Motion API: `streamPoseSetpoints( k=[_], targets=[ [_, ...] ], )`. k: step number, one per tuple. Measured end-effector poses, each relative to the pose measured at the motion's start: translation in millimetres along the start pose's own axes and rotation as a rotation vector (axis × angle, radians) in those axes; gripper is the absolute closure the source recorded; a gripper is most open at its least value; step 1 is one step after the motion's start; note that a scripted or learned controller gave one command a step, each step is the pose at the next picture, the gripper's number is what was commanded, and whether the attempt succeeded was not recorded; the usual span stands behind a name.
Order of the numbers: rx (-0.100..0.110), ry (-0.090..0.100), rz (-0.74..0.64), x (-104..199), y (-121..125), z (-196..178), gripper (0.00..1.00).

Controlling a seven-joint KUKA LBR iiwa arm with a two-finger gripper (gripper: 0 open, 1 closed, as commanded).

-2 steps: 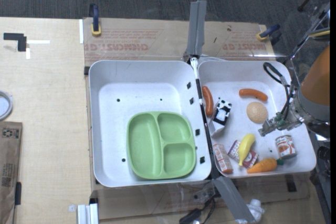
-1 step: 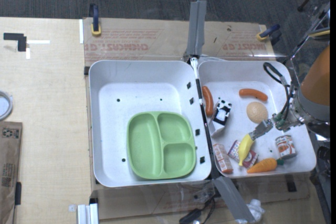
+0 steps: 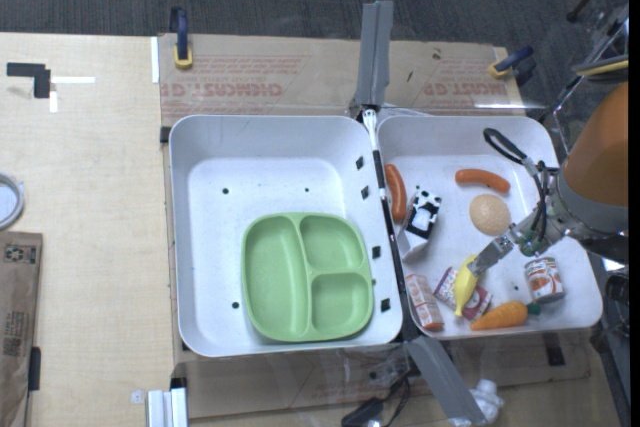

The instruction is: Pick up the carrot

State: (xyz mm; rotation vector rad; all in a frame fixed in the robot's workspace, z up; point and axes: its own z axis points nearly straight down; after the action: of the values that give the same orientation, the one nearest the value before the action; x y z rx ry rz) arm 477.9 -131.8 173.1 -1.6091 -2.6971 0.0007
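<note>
Carrot [image 3: 500,315] lies in right bin [image 3: 575,215], near its front edge, just beside the small can [image 3: 543,280]. End effector [image 3: 492,253] low over the banana [image 3: 465,281], just behind and left of carrot, probably lining up a descent. Finger state cannot be told; nothing visibly held.

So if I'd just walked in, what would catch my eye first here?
Probably the pale green divided plate, lying alone in the left bin. Next, the jumble of toy food in the right bin: an orange carrot near the front edge, a yellow banana and a tan egg. The robot's hand hangs over them, just right of the banana.
</note>
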Motion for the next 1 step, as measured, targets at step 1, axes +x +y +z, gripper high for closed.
streamPoseSetpoints(
  k=[1],
  targets=[
    [0.0,0.001,-0.358,1.8,0.7,17.4,0.0]
  ],
)
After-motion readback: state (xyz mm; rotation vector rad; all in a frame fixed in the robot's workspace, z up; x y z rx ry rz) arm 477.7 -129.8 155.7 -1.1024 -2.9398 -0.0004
